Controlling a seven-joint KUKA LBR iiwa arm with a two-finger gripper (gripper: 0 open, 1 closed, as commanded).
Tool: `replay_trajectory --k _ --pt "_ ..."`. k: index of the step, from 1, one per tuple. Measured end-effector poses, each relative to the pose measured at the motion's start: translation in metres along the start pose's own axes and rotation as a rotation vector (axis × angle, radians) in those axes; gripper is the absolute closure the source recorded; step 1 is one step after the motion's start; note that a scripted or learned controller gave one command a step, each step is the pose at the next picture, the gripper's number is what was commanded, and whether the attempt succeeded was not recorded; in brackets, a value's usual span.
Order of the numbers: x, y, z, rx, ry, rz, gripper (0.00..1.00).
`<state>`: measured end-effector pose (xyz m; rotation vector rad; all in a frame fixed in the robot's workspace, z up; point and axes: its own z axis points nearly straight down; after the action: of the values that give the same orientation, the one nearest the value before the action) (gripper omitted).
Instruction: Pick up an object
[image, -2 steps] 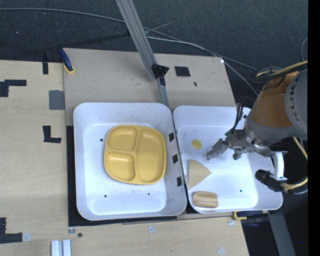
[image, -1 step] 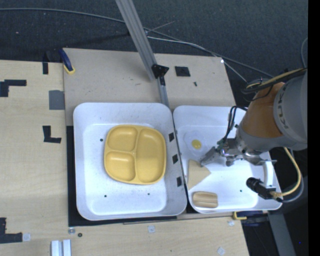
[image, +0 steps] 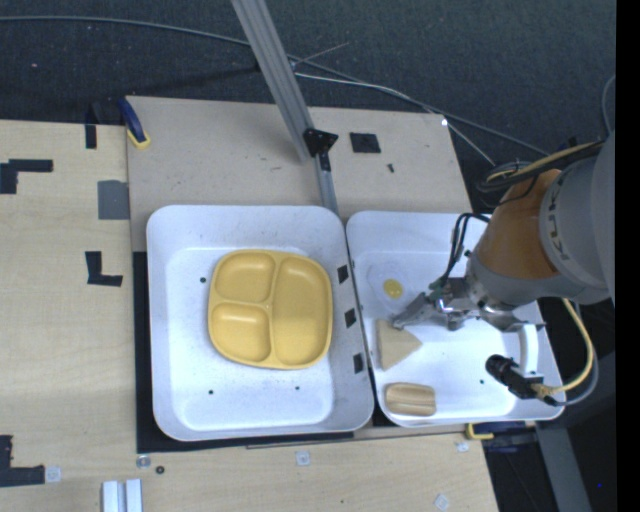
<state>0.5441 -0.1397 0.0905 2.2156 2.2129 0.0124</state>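
I saw the pincer low in the right bin, its tip just above a tan wedge. I couldn't tell whether it was spread. A yellow tray lay in the left bin.

Light is even and fairly bright from overhead — the two white bins read clean, close to washed out, with little glare. Shadows are soft and short; a faint one lies under the gripper. Detail is slightly soft overall — the dark floor beyond the bench stays dim.

Arm from right, tool low, leftward.
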Motion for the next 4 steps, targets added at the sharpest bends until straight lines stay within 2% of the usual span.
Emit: replay_trajectory --k 1,2,4 --pt "0.000 0.000 -0.009 0.000 -0.003 -0.002 1.00" --pt "-0.004 -0.001 -0.071 0.010 0.001 -0.002 1.00" --pt "-0.014 0.009 -0.170 0.009 0.000 -0.002 1.00"
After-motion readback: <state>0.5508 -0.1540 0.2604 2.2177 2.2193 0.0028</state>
